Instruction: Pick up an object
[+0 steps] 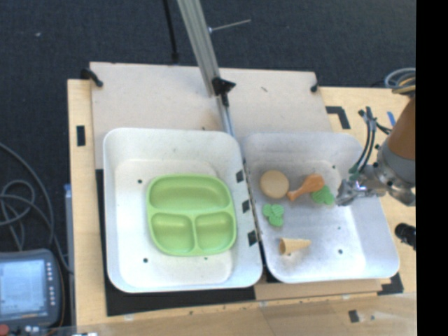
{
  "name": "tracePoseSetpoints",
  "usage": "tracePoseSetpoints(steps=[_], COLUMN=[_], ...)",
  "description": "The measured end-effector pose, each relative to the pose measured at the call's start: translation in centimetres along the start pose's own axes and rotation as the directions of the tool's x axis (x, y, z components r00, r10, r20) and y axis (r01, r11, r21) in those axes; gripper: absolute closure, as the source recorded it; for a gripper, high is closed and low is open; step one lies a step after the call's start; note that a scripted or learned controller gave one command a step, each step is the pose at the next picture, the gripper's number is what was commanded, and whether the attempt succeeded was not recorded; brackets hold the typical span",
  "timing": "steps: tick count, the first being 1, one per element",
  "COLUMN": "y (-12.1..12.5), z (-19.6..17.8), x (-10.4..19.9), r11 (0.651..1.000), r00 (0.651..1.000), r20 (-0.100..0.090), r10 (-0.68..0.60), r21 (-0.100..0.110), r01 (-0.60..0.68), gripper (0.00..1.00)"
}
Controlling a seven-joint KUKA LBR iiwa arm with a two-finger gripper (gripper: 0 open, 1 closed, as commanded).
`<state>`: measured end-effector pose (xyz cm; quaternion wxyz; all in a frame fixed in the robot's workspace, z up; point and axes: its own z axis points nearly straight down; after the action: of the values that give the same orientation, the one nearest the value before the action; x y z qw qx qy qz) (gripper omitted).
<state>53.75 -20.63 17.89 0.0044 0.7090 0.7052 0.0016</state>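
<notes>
**Mia:** Toys sit in the right bin [364, 250]. I see a round tan cookie [274, 184], an orange carrot [308, 186], a small cone [293, 246], and a green leafy bit [273, 214] under the cookie. Another green piece [323, 197] is touching the fat end of the carrot.

**Ben:** Where is the claw?

**Mia:** The gripper [346, 194] is low in the right bin, just beside that green piece by the carrot. The arm [395, 152] comes in from the right, with its orange part up top.

**Ben:** Is the claw holding anything?

**Mia:** I cannot tell. It is small and grey and blurry, so how wide it is stays a guess. Nothing shows between its tips.

**Ben:** What is in the other bin?

**Mia:** The left bin [126, 152] has a green plate [190, 213] with three parts. It sits in the middle, well apart from the toys.

**Ben:** Is anything in the way?

**Mia:** A grey metal pole [199, 37] leans down from the top and ends where the two bins meet. It is not over the toys. The carrot and the green piece are close together, so they crowd each other.

**Ben:** Any words to read?

**Mia:** A little screen [24, 289] is at the bottom left corner, but its writing is too tiny. Black cables [17, 194] lie on the dark floor near it. The arm is cut off at the right side.
</notes>
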Motion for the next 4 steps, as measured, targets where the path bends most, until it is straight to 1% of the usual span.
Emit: tracePoseSetpoints(steps=[2,3,4], y=[0.3,-0.4,-0.5], z=[-8.4,-7.1,-7.9], x=[-0.1,4.9,10.1], r11=[1.0,1.0,1.0], r00=[1.0,1.0,1.0], r20=[-0.001,-0.003,-0.005], r10=[-0.009,-0.011,-0.013], r21=[0.001,0.007,0.005], r01=[0.009,0.012,0.013], gripper=[1.0,1.0,1.0])
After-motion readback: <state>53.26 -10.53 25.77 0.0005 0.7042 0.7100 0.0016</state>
